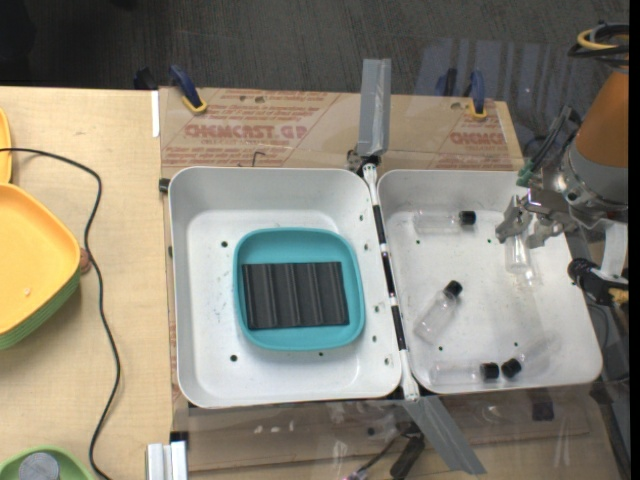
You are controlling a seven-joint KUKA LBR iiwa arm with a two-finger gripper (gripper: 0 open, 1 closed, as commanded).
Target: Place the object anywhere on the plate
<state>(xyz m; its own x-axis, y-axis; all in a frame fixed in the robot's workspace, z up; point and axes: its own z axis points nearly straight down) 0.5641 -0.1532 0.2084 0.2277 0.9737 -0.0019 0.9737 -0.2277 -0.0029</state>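
Your gripper (522,230) sits over the right bin (560,368), fingers pinching a clear vial (517,256) that hangs just below them. The teal plate (298,343) lies well to their left in the left bin (200,368).

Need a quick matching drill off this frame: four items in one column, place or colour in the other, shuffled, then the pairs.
Things:
1. teal plate
2. clear bottle
3. yellow dish
4. tool

Places:
A. on the wooden table, at the view's left edge
B. in the left bin
C. over the right bin's far right part
D. lying near the middle of the right bin

Pairs: 1-B, 2-D, 3-A, 4-C
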